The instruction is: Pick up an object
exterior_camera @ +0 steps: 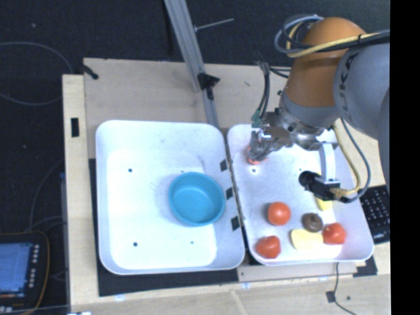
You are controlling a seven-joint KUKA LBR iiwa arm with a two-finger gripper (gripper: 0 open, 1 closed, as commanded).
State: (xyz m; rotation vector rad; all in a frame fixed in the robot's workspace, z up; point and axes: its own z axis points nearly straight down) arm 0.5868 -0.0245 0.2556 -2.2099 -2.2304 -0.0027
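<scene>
Pale bench (75,110) with two white bins side by side.
Its left bin (131,149) holds a blue bowl (195,199); in the right bin (289,176), at its far left corner, the gripper (257,151) stands over a small reddish object (252,157), its grip impossible to tell.

White bins: two, namely left bin (131,195) and right bin (289,176).
Blue bowl (196,198): one, in left bin.
Red round objects (279,213) (268,246) (334,233): three, in right bin.
Brown round object (312,222): one.
Pale yellow block (305,240): one.
Smaller yellow piece (324,205): one, partly hidden, kind unclear.
Small reddish thing (252,156) by right bin's far left corner: one, too blurred to name.
Loose things in right bin: seven.
</scene>
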